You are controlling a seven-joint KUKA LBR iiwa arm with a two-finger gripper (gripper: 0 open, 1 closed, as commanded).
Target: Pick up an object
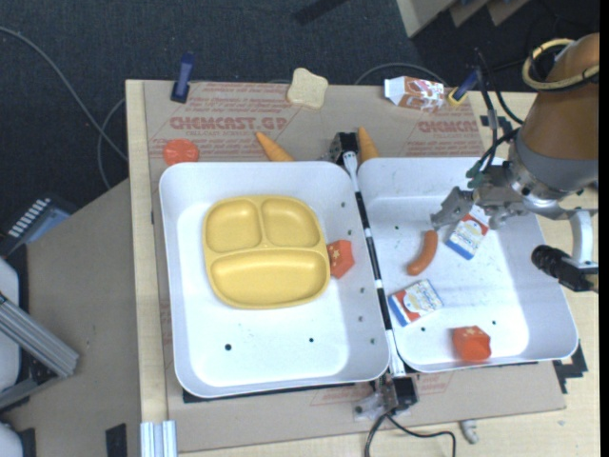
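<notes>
floor (86, 27): dark carpet | bench (228, 112): brown board | cables, possibly loose

A small blue-and-white carton (465, 237) lies tilted in the right bin, beside a sausage (422, 252).

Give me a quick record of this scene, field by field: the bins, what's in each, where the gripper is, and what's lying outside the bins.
left bin: yellow divided plate, small red piece at the plate's right edge
right bin: sausage, two small cartons, red tomato-like piece
gripper: over the right bin's upper part, just above one carton
arm: enters from the right
outside bins: bread slice, carrot, red piece, carton
</notes>
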